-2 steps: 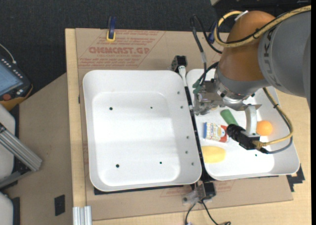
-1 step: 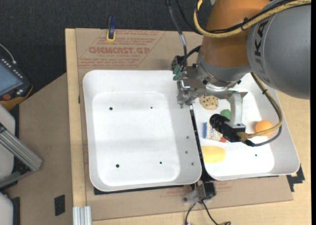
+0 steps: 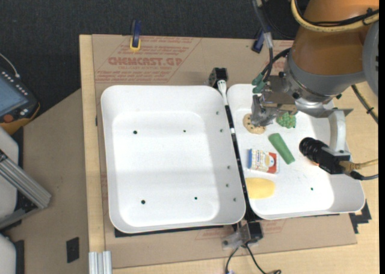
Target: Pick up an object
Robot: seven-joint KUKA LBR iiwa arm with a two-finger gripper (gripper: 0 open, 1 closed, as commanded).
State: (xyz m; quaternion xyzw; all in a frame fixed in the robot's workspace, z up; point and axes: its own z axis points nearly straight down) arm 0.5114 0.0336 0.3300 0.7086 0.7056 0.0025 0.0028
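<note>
Arm (image 3: 328,56): bulky rounded segment, orange band above grey wrist housing. Yellow and black cables loop over orange top. Gripper (image 3: 260,116): grey metal block, small green part on side, thin dark wires running along it.

Red lettering on the brown cardboard sheet (image 3: 150,56) under the bins reads roughly "CHEMCAST G.P".
</note>
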